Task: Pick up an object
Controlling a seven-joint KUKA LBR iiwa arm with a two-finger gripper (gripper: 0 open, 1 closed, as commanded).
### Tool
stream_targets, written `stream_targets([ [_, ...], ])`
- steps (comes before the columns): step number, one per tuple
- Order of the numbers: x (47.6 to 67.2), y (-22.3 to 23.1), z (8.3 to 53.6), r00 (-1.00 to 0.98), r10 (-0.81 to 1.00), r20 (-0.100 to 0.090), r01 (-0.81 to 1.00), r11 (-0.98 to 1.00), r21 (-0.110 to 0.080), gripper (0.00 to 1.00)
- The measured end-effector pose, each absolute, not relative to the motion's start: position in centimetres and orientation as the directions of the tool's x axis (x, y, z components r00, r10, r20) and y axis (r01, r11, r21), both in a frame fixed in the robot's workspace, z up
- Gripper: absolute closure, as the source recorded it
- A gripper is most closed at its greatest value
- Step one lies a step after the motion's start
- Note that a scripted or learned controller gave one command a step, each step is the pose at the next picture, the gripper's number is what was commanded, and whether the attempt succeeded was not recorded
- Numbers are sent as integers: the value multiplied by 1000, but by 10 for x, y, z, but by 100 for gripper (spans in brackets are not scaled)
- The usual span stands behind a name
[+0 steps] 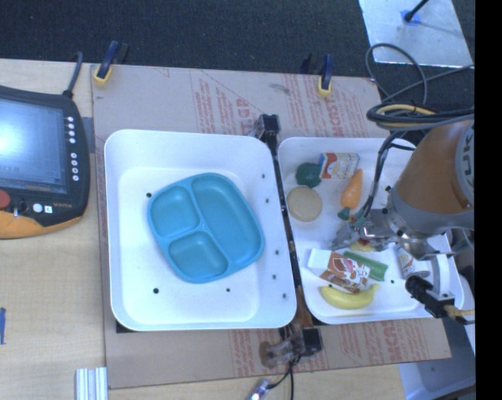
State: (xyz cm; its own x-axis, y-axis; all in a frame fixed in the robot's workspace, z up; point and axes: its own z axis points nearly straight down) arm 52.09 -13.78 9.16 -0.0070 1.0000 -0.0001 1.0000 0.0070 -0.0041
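Divided plate (204,226) in left bin (126,152), banana (348,297) seemingly nearest in right bin (294,150)

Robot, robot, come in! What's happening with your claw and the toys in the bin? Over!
Gripper low in right bin, over the toys. Nothing seen in its grasp. Carrot and snack packet crowd close; banana nearby.

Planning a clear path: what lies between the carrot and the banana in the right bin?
In the camera view, the tool and a printed food packet lie between the carrot and the banana.
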Motion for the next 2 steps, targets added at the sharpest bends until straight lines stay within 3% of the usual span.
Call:
stream_targets([
  [1,521,-140,102,-10,1000,-3,1000,10,-5,100],
  [2,521,-140,102,-9,1000,-3,1000,9,-5,0],
])
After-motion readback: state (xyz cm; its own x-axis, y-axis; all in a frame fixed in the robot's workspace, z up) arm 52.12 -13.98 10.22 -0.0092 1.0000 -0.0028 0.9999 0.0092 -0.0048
